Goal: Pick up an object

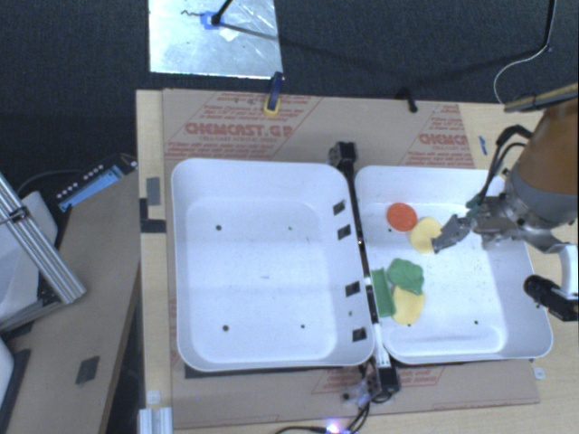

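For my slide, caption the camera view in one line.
Gripper hovers beside a yellow piece in the right bin, near orange and green pieces.

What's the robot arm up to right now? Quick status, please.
Gripper low over the right bin, at the yellow piece; grasp unconfirmed. Orange disc beside it, green pieces nearer the divider. Nothing blocking.

White bins [262, 174] — orange disc [402, 215], yellow pieces [423, 233], green lump [406, 275], perhaps grey tool [450, 233].
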### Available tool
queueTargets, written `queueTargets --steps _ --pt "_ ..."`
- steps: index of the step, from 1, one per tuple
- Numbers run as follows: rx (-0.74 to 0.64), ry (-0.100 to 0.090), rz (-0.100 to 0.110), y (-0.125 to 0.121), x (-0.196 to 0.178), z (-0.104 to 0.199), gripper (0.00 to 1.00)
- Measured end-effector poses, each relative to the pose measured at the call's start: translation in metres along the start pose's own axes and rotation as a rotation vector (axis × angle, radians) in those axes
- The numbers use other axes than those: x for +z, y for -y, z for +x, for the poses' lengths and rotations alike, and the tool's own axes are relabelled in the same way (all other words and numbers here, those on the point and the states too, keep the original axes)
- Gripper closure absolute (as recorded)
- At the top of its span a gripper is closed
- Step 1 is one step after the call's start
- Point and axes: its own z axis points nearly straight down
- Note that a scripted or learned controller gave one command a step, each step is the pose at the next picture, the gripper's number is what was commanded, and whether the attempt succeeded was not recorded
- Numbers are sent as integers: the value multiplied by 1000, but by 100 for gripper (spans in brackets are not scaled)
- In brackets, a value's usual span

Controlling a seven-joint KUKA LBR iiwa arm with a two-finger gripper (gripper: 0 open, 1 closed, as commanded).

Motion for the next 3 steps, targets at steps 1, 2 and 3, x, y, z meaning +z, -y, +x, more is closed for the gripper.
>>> queueTargets --steps 1,2,3 --pt "-5 3 -7 -68 125 -6 0" --pt "-5 1 -5 -110 125 24 0" --pt "-2 2 -6 -139 125 -3 0"
